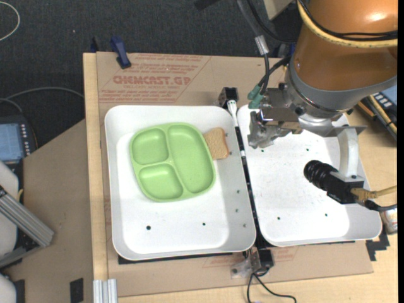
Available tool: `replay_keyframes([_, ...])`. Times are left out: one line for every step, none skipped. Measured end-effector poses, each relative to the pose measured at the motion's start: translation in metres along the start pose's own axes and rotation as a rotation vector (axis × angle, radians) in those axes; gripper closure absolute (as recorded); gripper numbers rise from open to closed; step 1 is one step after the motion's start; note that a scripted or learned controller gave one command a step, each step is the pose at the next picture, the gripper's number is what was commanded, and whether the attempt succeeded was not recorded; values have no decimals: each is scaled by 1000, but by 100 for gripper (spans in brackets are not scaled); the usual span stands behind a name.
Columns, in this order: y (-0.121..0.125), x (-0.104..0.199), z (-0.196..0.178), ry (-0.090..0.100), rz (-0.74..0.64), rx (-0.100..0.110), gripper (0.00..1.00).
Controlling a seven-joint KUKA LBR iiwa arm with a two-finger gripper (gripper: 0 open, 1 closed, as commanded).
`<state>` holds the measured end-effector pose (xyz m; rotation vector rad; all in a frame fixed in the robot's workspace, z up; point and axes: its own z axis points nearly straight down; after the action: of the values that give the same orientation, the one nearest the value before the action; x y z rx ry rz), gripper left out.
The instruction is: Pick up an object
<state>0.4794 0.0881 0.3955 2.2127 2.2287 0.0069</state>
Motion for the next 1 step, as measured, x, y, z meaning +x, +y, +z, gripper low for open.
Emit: replay_keyframes([0,6,-31,-1,5,-1,100])
